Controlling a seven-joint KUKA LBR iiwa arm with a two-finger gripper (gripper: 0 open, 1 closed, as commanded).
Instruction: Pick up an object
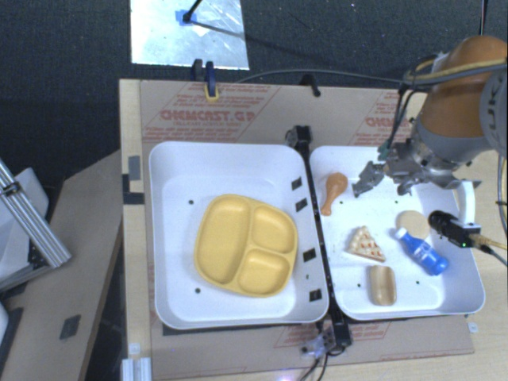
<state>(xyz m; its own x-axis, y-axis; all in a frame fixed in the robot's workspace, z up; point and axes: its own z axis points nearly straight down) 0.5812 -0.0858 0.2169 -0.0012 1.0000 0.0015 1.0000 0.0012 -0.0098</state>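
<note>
The open, empty gripper (386,179) hovered in the right bin (456,296), just right of the toy drumstick (333,190), whose long axis ran near-vertical.

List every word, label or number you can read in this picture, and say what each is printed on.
"CHEMCAST GP", red, blurred, so only likely: on the brown board behind the left bin.
More red print on the board's right and front edges: too blurred to read.
Blue bottle: label unreadable.
</note>
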